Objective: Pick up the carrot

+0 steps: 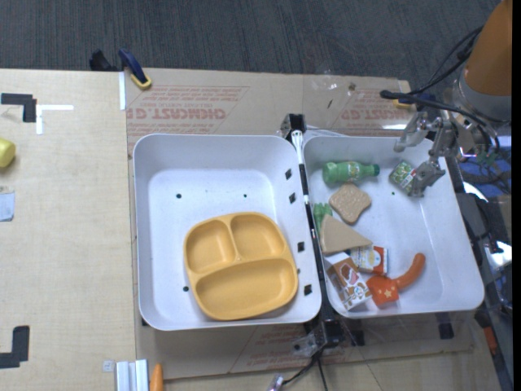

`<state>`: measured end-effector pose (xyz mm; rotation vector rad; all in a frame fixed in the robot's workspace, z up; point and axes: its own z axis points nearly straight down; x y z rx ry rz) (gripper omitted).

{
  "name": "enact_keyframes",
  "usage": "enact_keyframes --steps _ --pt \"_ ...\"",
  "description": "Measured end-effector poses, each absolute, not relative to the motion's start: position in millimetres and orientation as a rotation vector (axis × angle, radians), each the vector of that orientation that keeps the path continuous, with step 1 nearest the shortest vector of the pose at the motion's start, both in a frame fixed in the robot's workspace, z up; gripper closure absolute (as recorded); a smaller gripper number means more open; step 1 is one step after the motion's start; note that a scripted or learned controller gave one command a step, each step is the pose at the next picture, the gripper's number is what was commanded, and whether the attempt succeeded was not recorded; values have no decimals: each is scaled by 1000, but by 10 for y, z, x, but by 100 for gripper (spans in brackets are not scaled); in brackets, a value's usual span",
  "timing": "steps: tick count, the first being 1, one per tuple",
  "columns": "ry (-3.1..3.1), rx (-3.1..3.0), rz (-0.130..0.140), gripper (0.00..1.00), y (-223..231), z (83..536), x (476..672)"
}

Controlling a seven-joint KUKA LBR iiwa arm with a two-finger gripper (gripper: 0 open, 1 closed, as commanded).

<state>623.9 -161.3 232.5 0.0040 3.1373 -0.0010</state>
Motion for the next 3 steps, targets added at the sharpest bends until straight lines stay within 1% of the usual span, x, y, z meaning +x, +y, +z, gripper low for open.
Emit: enact_keyframes --steps 1,2,3 --pt "3128 -249 1 0 -975 1212 6185" --pt "3129 52 -1 0 -1041 976 5774" --pt "3083 600 -2 0 -976 969 6222"
